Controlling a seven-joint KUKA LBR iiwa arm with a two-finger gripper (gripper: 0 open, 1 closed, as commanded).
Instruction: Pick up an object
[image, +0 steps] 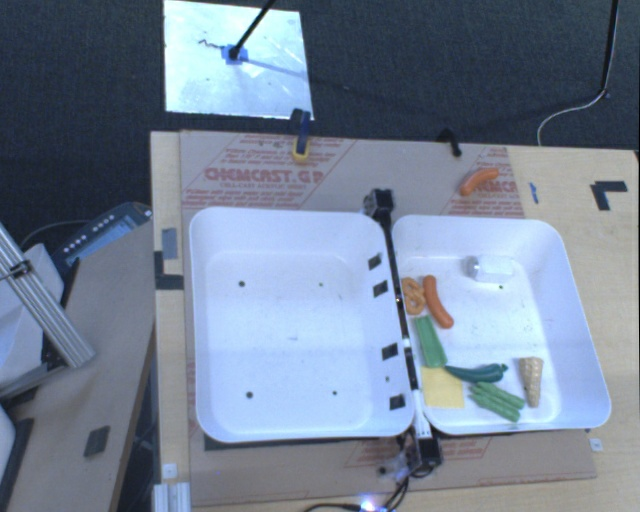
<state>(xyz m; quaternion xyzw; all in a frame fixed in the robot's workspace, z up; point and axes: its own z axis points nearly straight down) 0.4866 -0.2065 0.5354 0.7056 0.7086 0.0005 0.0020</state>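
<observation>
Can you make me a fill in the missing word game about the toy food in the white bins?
1. All the toy food inside a bin lies in the ____ bin.
2. The square cheese slice is coloured ____.
3. One orange sausage lies outside the bins, on the ____ beyond them.
4. The ice cream cone lies near the right bin's ____ wall.

Missing words: right; yellow; bench; right

I have open floor across the left bin (290, 330). In the right bin (560, 300), my way is crowded along its left wall by the orange sausage (437, 301), green strip (431, 341) and yellow square (443, 387); its right half lies open.
</observation>
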